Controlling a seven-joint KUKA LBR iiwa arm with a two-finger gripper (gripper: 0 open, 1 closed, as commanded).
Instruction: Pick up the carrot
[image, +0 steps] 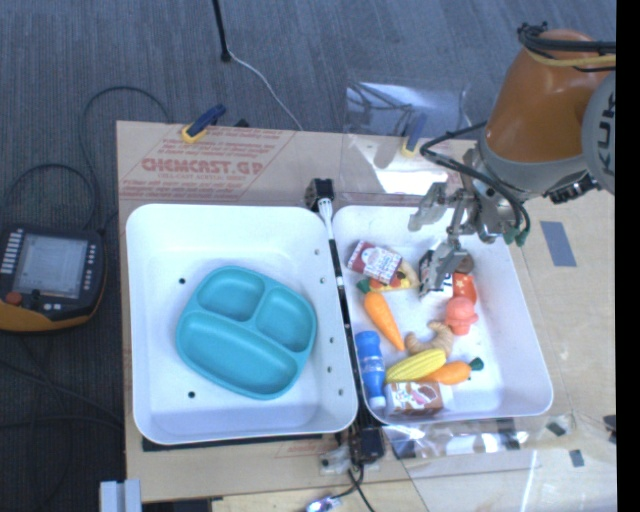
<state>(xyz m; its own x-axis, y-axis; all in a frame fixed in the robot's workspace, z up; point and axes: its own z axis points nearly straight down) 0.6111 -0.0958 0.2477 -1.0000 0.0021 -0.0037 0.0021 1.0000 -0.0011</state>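
Grey arm with orange band reaches in from the far right, over the far part of the right white bin. Two-finger gripper hangs above the bin's far-middle area; fingers dark and blurred against the clutter, so I cannot tell if they are apart or together. Nothing visibly between them.

Orange plastic carrot with green top lies on the bin floor left of the gripper, tilted, well clear of the fingers. Red-and-white small carton sits just beyond it. Blue bottle lies near the bin's left wall. Yellow corn cob and a second orange carrot-like piece with green tip lie at the near side. Pink-red rounded toy sits right of the gripper.

Left white bin holds a teal divided tray.
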